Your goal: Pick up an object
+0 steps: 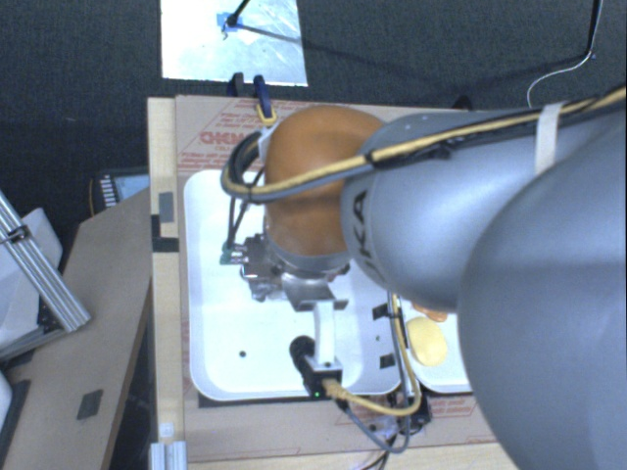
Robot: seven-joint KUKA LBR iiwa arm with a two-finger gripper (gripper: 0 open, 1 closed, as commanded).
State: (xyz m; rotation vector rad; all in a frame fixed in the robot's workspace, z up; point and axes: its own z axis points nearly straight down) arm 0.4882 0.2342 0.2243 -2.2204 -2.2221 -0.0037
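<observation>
The big grey arm [470,233] reaches low over the left white bin [211,360]. I cannot tell how its hand is set. A yellow round thing [427,341] lies in the right bin, so the arm looks to be mid-reach and must next close on something.

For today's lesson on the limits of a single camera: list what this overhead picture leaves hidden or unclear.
- Gripper: its fingers lie under the arm in the camera view, so their state is unreadable.
- Right bin: mostly covered by the arm.
- Yellow object: partly covered by the arm, identity unclear.
- Left bin: its middle hidden behind the wrist.
</observation>
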